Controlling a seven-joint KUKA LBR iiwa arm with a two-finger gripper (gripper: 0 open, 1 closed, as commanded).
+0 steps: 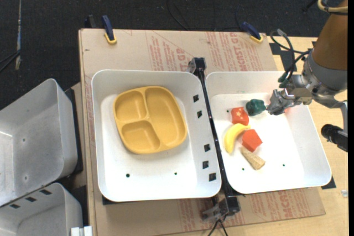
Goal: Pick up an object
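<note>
The right bin [298, 174] holds several small objects. A dark green lump [255, 106] lies near its back left, with a small red piece [239, 116] beside it. A yellow banana [233, 136] curves below them, next to a red-orange block [251, 140] and a tan cork-like piece [254, 160]. My gripper [278, 103] hangs low over the bin just right of the green lump, pointing left toward it. Something pinkish-red peeks out right behind the gripper.
The left bin [105, 119] carries a yellow divided plate [149, 119]. A black divider [209, 130] runs between the bins. Grey tubs [30, 135] stand off the bench at the left. Blue-yellow clamps [109, 30] hold the board's back edge.
</note>
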